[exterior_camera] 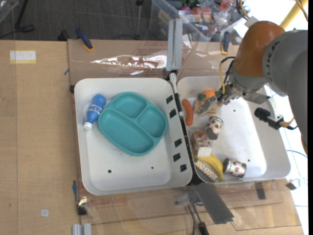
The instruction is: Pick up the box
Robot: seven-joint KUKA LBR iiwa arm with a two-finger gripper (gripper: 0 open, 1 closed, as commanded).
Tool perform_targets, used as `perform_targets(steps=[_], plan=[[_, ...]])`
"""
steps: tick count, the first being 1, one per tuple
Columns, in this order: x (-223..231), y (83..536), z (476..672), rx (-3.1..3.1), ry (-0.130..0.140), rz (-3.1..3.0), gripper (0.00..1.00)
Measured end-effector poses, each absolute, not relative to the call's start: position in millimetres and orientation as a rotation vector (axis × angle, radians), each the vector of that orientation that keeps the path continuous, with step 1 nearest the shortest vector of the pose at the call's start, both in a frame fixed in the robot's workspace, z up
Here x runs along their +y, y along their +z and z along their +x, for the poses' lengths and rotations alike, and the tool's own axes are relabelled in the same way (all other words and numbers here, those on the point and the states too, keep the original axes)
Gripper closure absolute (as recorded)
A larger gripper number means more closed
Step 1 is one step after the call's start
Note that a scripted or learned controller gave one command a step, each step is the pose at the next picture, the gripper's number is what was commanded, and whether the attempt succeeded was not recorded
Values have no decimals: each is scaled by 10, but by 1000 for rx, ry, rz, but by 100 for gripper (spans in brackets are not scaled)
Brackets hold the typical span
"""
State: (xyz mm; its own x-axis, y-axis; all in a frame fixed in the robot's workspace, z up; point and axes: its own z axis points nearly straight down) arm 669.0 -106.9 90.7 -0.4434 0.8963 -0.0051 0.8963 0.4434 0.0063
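A small brownish box (200, 105) lies in the back left part of the right bin (259, 146), with a small orange item (210, 94) just behind it. My gripper (221, 98) is down in the bin's back area, right beside the box on its right; the grey wrist and orange band above hide its tip. A second boxy brown packet (201, 140) lies nearer the middle of the bin's left side. Whether the gripper touches the box cannot be told.
The right bin also holds a red sausage (187, 110), a printed can (214, 126), a banana (211, 165) and another can (235, 167). In the left bin (122, 175) lie a teal divided plate (133, 123) and a blue bottle (94, 110). A clear tub of clutter (195, 4) stands behind.
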Motion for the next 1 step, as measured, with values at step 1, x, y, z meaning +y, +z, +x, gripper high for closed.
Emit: perform_targets(steps=[1], plan=[[-1033,906,6687,2659,3,1659,0]])
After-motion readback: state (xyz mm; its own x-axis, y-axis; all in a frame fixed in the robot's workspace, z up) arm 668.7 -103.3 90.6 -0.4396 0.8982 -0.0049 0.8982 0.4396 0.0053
